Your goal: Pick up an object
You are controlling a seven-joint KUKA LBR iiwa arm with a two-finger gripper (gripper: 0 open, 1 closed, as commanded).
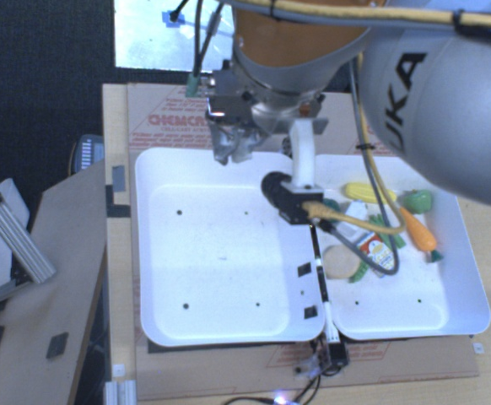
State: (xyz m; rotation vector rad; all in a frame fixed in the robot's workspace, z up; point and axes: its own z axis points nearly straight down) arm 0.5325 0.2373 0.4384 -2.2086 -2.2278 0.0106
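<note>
Grey metal jaws hung low over the far rim of the left bin (220, 260); from this slant I could not tell whether they stood apart or together. Every candidate for the pick lay away from them, across the divide in the right bin (397, 306).

To do the step well, the jaws would likely need to cross to that bin, centre over one item standing clear of its neighbours, and come down square to its narrow side. The carrot (419, 230), on the side of the cluster away from the jaws, looked the best choice, being slim and exposed.

Counting outward from the jaws, there were one yellow banana-like piece (362, 192), one tan disc (340, 262), one white packet with red print (370, 243), one rounded green piece (417, 199), one carrot, and at least two small green bits (360, 270). The surface carried two bins.
</note>
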